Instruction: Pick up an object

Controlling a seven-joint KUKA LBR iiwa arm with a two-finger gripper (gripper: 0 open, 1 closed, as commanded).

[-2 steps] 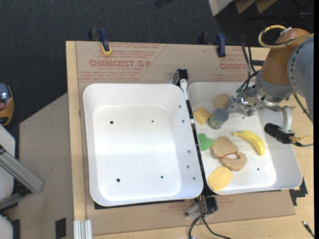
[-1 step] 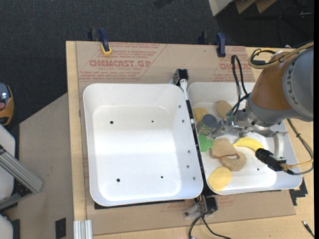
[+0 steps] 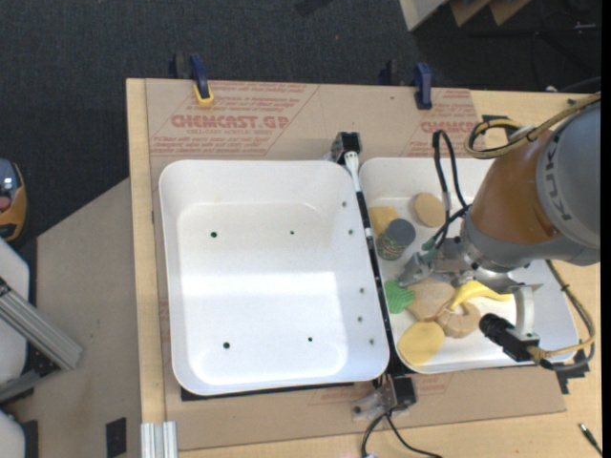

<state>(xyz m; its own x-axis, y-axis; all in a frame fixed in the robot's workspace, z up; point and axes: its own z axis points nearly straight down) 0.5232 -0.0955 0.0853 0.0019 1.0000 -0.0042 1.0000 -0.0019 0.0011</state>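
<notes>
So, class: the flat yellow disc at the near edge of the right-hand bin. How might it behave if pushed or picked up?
The yellow disc lies flat, so it would probably slide rather than roll. Its low profile may give the tool little to pinch. It touches a tan piece, so a push would likely nudge that too.

The only readable lettering is printed in red on the brown protective sheet [image 3: 286, 113] that covers the worktop, above the left bin [image 3: 191, 184]: it reads "CHEMCAST G P", with the last letters uncertain. A line of smaller red print runs above that word and another below it, both too small to make out. More red print of the same kind shows on the sheet above the right bin [image 3: 382, 170], partly hidden by a black cable [image 3: 441, 160] and not legible.
</notes>
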